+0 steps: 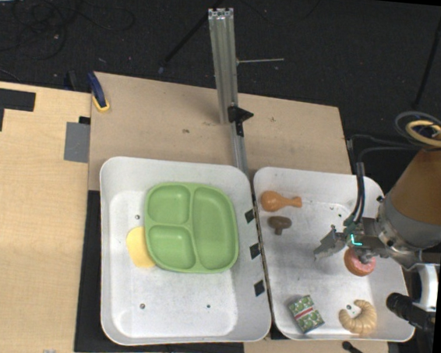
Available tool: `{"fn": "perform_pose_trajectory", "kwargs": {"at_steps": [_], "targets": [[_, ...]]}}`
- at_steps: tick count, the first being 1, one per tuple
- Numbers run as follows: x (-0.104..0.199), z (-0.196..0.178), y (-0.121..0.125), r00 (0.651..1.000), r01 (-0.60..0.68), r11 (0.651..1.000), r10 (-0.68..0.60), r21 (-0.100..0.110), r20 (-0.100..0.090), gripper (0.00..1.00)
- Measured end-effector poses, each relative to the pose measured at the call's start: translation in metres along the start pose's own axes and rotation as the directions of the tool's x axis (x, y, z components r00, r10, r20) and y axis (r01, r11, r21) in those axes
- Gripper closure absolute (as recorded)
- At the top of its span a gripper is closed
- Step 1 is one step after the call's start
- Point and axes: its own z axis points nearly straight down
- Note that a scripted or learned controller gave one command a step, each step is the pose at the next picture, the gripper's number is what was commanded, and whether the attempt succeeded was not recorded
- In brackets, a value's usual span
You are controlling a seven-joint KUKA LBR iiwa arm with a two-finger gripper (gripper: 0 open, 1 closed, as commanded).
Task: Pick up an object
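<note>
From my seat, nearest the camera in the right bin (336, 193) I see a small green box (305, 313) and, to its right, a tan croissant-shaped toy (359, 316) close to the near rim. Further in, the gripper (339, 243) hangs low over the middle of that bin, just left of a red-and-pink round object (359, 262) that sits half under the wrist. Its grey fingers look spread apart, and I see nothing between them — so I count it as empty-handed.

I judge the round red piece to be the likely target, being the closest thing to the claw. To do this well I would shift right until the fingers straddle it, go down to the bin floor, and close only when it is centred; it looks small and rounded, so an off-centre pinch could squirt it aside.

Beyond the gripper lie a small brown mushroom-like piece (279, 224) and an orange drumstick-shaped toy (279, 201) near the far left of the bin.

The left bin (167, 315) holds a green three-compartment plate (191, 228) — nothing in its sections — with a yellow object (137, 248) tucked partly under its left edge.
</note>
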Motion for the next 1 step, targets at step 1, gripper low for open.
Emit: {"fn": "perform_pose_trajectory", "kwargs": {"at_steps": [1], "targets": [[0.0, -0.0003, 0.0002, 1.0, 0.0, 1.0, 0.0, -0.001, 0.0, 0.0]]}}
